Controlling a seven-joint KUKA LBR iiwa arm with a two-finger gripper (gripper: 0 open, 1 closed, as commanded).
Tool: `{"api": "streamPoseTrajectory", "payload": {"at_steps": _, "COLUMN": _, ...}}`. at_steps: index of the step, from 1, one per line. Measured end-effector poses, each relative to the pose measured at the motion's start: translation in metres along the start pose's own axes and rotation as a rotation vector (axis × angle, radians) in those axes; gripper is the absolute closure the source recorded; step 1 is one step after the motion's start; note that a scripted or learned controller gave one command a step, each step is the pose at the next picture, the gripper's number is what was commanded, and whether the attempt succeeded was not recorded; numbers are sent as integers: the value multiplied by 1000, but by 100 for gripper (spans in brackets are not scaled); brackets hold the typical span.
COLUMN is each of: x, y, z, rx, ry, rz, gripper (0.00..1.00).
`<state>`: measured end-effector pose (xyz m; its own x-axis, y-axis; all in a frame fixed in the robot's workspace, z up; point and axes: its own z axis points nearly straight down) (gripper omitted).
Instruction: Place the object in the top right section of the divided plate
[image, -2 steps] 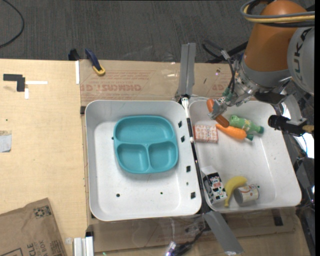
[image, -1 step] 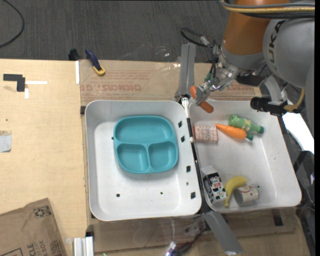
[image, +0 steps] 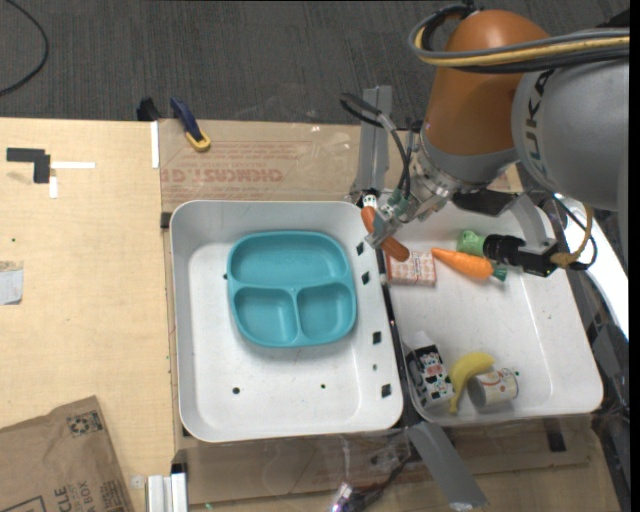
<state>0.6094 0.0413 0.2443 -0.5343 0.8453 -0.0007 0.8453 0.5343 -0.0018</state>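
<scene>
Where the two white bins meet, the gripper (image: 385, 222) hangs just over the shared rim, at the upper corner of the divider between them; its fingers close narrowly on a small orange, sausage-shaped object (image: 383, 236) that slants down between them, its lower end poking out toward the right bin. The arm (image: 500, 90), grey with its orange band, fills the upper right and reaches down to that spot. The teal divided plate (image: 292, 288) lies in the left bin (image: 200, 330), to the left of the gripper and a little below it; its large section lies along its top, two smaller ones below; white floor shows all round the plate, widest along the bin's lower edge. The plate's right edge is near the divider but apart from it; the held object sits beyond that edge, not over the plate. In the right bin (image: 560, 330), just right of the gripper, a small pink box (image: 413, 269) lies close to the divider; a toy carrot (image: 467, 263) lies beside it, farther right; a banana (image: 466, 376), a grey cup (image: 492, 388) and a small printed carton (image: 428, 372) crowd the lower edge; the middle of that bin's floor is bare.
</scene>
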Motion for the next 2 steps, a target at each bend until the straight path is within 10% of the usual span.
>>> {"api": "streamPoseTrajectory", "payload": {"at_steps": 1, "x": 48, "y": 38, "z": -68, "rx": -2, "ry": -1, "rz": -66, "gripper": 100}}
{"api": "streamPoseTrajectory", "payload": {"at_steps": 2, "x": 76, "y": -18, "z": -13, "rx": 2, "ry": 1, "rz": -57, "gripper": 100}}
